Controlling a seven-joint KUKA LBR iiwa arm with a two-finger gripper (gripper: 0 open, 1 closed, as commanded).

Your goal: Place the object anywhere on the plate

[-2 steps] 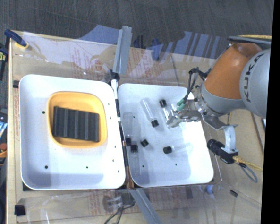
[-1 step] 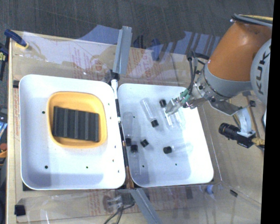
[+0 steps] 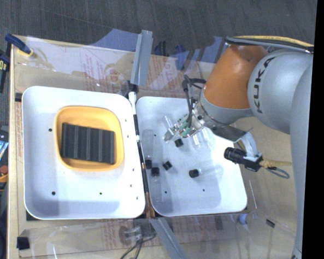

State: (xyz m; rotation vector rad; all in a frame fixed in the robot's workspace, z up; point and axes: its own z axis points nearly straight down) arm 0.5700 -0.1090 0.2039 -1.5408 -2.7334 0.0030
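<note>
Camera view: jaws [image 3: 179,134] hover over right bin [image 3: 231,199], can't tell how far apart or whether anything is between them. Small dark objects [image 3: 194,172] lie loose on right bin floor. Yellow plate [image 3: 90,115] with dark ridged insert sits in left bin [image 3: 33,184], nothing placed on it; whole transfer seems left. Tabletop taped and cluttered, dark carpet beyond.

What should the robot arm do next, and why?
Probably lower the tool toward one of the small black pieces in the right bin. The yellow plate sits in the left bin, and I can't make out anything between the tool's tips yet.
</note>
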